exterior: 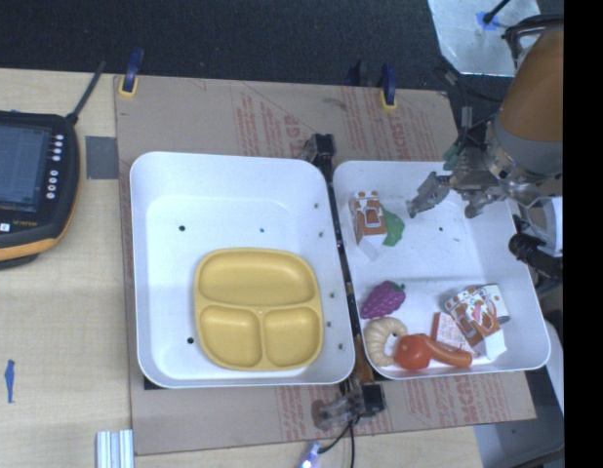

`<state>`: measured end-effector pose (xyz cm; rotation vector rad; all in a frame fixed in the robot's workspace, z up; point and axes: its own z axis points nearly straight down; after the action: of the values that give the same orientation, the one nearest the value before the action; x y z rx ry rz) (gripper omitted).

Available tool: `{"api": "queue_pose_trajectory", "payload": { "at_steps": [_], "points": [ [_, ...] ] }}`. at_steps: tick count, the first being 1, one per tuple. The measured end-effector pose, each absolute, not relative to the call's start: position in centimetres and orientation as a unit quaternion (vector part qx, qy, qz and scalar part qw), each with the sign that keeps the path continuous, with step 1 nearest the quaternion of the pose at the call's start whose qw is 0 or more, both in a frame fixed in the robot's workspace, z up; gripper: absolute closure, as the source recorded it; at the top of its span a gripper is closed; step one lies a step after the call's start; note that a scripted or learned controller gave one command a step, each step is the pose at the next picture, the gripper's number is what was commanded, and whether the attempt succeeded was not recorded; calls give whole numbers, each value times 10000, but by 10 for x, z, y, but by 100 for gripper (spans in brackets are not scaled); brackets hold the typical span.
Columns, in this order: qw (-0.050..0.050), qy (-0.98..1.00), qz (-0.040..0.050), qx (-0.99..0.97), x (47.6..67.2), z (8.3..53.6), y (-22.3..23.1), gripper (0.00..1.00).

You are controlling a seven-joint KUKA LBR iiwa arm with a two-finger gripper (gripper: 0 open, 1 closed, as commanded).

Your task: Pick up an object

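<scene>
My gripper (449, 199) hangs over the far part of the right bin (536, 291), open, with nothing between its fingers. Left of it lie a small red-and-white box (367, 214) and a green toy piece (392, 229). Toward the bin's near side are purple grapes (382, 298), a beige ring-shaped pastry (381, 336), a red tomato (412, 353), an orange carrot (451, 356) and a red-and-white snack packet (474, 314). The bin floor right under the gripper is bare.
The left bin (155, 261) holds a yellow divided plate (260, 308). An orange-edged tablet (23, 183) lies on the bench at far left. Cardboard (233, 115) lies under both bins, held by clamps (386, 84) at the far edge.
</scene>
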<state>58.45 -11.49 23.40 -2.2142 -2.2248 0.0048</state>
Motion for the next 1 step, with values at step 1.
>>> {"api": "queue_pose_trajectory", "payload": {
  "at_steps": [1],
  "points": [
    [8, -7091, 25, -7051, 643, 158, -102, 0]
  ]
}}
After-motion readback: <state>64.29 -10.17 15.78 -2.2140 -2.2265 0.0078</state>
